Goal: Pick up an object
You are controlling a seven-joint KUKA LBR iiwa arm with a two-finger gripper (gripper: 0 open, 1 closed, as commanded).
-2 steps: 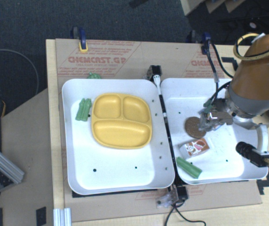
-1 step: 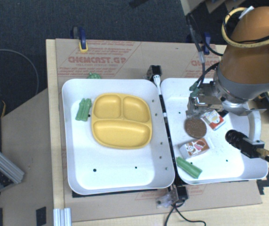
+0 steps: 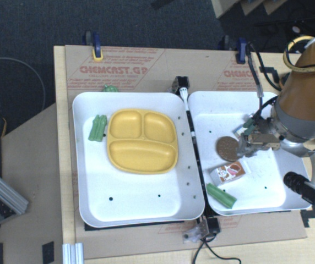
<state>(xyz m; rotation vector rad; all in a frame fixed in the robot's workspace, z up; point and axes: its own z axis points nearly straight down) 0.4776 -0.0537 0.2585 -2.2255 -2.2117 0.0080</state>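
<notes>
Your gripper [image 3: 248, 143] hung low over the right bin [image 3: 267, 194], and the brown disc [image 3: 227, 147] lay just to its left, touching or nearly touching the tip. That was the relation your next move turned on: the disc sat left of the hand, not under it, so you would have needed a short shift left before closing. You could not tell from above how far the hand was open, and nothing showed in its hold. Nearer you in the same bin lay a small packet [image 3: 229, 172] and, at the near left corner, a green piece [image 3: 221, 196]. The left bin [image 3: 130, 205] held a yellow plate [image 3: 142, 141] and a green toy [image 3: 97, 128].
</notes>
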